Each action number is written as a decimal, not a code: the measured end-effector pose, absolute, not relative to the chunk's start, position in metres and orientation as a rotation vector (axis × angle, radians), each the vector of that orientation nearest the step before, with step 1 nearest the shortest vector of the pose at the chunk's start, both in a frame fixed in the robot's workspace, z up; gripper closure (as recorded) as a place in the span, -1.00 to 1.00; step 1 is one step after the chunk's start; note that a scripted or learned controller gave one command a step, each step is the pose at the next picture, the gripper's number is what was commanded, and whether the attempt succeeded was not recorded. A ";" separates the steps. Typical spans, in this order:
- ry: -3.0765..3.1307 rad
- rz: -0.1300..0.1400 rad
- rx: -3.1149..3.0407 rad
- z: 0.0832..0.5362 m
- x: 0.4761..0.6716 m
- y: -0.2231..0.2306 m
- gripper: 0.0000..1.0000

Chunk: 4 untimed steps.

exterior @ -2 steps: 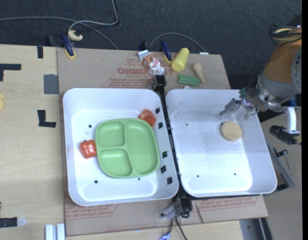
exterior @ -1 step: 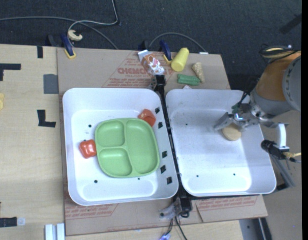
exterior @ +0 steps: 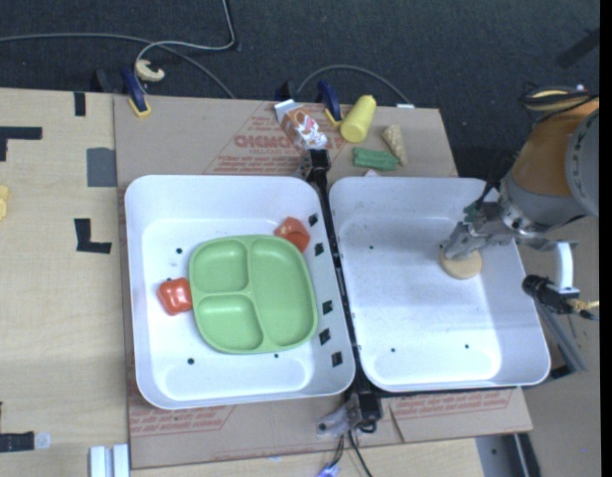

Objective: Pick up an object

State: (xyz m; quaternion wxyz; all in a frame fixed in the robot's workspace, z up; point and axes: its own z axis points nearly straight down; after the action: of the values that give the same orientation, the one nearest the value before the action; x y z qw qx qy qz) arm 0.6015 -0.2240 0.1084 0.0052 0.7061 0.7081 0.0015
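1. Two white bins sit side by side on the bench: the left bin [exterior: 147,266] and the right bin [exterior: 485,346].
2. The gripper [exterior: 468,241] is down in the right bin near its right wall, directly over one tan round object [exterior: 462,265] lying on the bin floor in the right half, toward the far edge.
3. The gripper touches or nearly touches the top of that object; whether it is clenched or released cannot be told from this angle.
4. Nothing else lies in the right bin around the object, so no item crowds it.
5. The left bin holds one green divided plate [exterior: 254,292] in its middle, plus two red-orange pieces: one [exterior: 174,294] at the plate's left edge and one [exterior: 294,233] at its far right corner.
6. Beyond the bins' far edge, on the cardboard, lie one yellow bottle-like item [exterior: 358,117], one green piece [exterior: 374,158], one tan piece [exterior: 393,143] and one small printed packet [exterior: 300,123].
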 end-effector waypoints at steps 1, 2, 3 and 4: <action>2.217 0.004 2.213 0.108 0.601 -0.224 -1.00; 2.222 -0.001 2.221 0.139 0.581 -0.223 -1.00; 2.223 0.000 2.220 0.153 0.593 -0.223 -1.00; 2.217 0.006 2.213 0.090 0.602 -0.224 -1.00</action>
State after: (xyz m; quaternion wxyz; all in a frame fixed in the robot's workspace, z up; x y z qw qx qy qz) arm 0.6018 -0.2236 0.0898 0.0044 0.7066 0.7076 0.0019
